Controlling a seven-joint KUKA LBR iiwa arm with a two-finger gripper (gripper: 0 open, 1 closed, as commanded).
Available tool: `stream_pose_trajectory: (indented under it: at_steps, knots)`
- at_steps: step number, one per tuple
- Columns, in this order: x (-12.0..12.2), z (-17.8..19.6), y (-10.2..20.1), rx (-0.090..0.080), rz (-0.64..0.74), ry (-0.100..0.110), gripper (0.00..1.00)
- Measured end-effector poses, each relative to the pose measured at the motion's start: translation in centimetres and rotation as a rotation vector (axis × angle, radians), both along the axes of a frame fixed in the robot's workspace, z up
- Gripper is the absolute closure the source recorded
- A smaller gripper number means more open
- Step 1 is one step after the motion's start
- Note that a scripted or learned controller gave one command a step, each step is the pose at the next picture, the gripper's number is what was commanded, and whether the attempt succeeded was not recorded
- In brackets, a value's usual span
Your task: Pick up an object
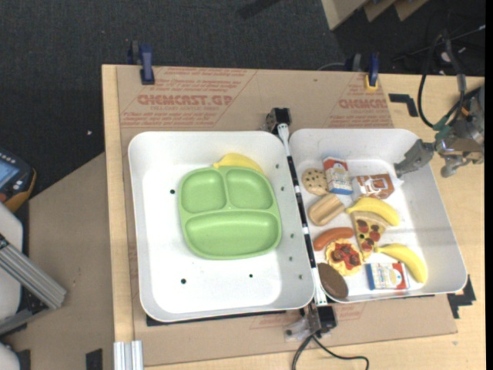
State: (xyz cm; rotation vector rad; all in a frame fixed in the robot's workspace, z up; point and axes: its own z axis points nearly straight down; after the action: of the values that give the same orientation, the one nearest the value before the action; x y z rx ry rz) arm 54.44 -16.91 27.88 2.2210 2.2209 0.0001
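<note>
Cardboard covers the bench (231,91) under two white bins. At the right bin's (443,222) far corner the gripper (412,160) hangs low and empty; whether it is open cannot be told. Toy food (362,222) fills that bin.

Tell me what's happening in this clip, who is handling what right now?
A robot arm reaches in from the right, its tool at the far right corner of the right bin, holding nothing. That bin has toy food: bananas, a cookie, a hot dog and small cartons. The left bin holds a green divided plate. Nothing is picked up yet.
</note>
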Motion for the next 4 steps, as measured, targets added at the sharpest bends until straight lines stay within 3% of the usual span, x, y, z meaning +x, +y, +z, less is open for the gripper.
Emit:
stream_pose_trajectory:
  at_steps: [1, 2, 3, 4]
  knots:
    - [3.2, -10.7, 2.5, 0.003, 0.004, 0.007, 0.0]
    - [7.2, -17.9, 6.7, -0.002, 0.0, -0.011, 0.0]
    - [3.9, -19.5, 7.4, 0.002, -0.001, 0.005, 0.0]
    - [2.8, -19.4, 7.6, 0.001, -0.001, 0.003, 0.0]
